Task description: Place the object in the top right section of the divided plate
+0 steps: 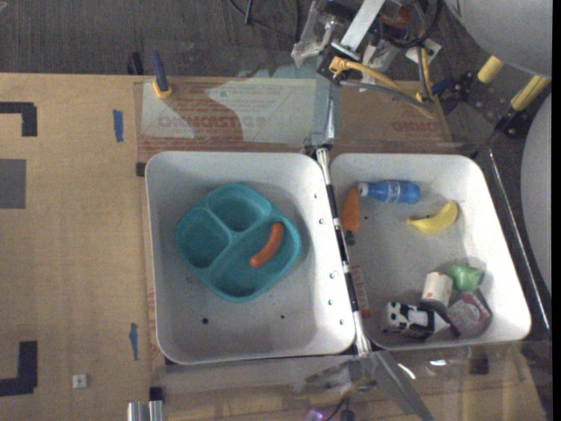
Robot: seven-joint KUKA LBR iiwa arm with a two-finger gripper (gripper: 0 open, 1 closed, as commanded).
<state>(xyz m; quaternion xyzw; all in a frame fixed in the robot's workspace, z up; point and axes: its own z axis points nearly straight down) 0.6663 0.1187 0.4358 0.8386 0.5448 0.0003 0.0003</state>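
A teal divided plate (235,242) lies tilted in the left bin (175,305). An orange-red sausage (266,246) rests in the plate's large section on its right side, slanting up to the right. The plate's two smaller sections, at the top and at the left, hold nothing. My gripper (317,49) hangs high above the bench behind the bins, over the far edge where the two bins meet, well away from the plate. Nothing shows in the gripper.
The right bin (500,235) holds an orange carrot (351,210) by its left wall, a blue bottle (389,191), a yellow banana (436,219), a green toy (466,276), a white cup (436,288), a black-and-white cow toy (408,317) and a small pouch (472,313).
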